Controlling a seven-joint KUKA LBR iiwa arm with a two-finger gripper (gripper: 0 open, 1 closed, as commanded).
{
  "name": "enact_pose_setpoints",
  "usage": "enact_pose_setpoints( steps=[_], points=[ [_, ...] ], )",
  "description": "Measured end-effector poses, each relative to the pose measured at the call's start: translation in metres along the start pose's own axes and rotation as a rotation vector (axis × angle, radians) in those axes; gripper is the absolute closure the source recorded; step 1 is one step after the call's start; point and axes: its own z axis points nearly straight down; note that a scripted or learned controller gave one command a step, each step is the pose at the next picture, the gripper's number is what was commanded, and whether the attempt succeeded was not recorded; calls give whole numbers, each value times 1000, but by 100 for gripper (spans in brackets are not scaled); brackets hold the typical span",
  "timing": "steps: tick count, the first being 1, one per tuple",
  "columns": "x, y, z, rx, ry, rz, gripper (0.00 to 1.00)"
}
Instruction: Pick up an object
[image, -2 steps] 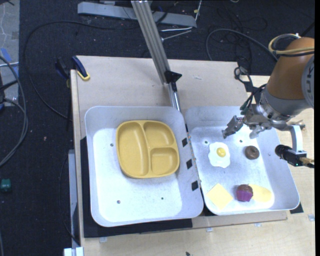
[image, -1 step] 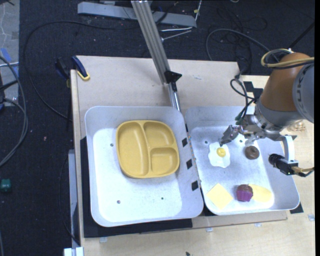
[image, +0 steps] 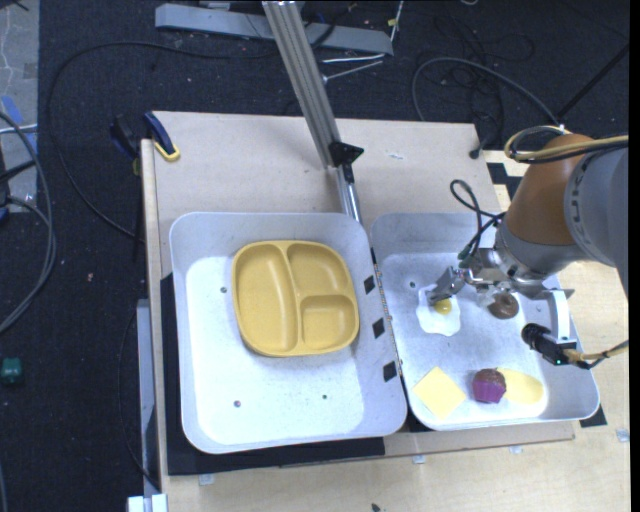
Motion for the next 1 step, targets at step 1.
enact_pose_setpoints(
  steps=[1],
  points=[
    [0, 2, -15, -8, -2, -1, 100]
  ],
)
